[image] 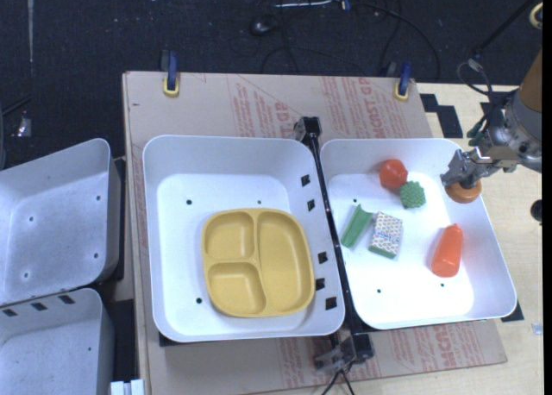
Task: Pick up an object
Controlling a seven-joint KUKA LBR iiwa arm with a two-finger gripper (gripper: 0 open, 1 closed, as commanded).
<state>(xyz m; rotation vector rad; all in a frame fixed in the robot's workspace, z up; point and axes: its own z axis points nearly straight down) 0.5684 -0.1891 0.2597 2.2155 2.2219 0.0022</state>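
The right bin [483, 298] holds a red tomato-like ball [393, 172], a green knobbly piece [412, 195], a green stick [355, 225], a patterned block [385, 235] and an orange-red carrot-like piece [447, 250]. My gripper [465, 179] reaches in from the right at that bin's upper right wall. Its fingers are closed on the top of a small orange object [466, 194], which pokes out beneath them. I cannot tell whether that object hangs above the bin floor or rests on it.
In the left bin [172, 169] lies a yellow divided plate [257, 261]. A black divider [323, 212] runs between the two bins. Two grey trays [52, 212] lie off the bench to the left. Cables hang beside the arm at the right.
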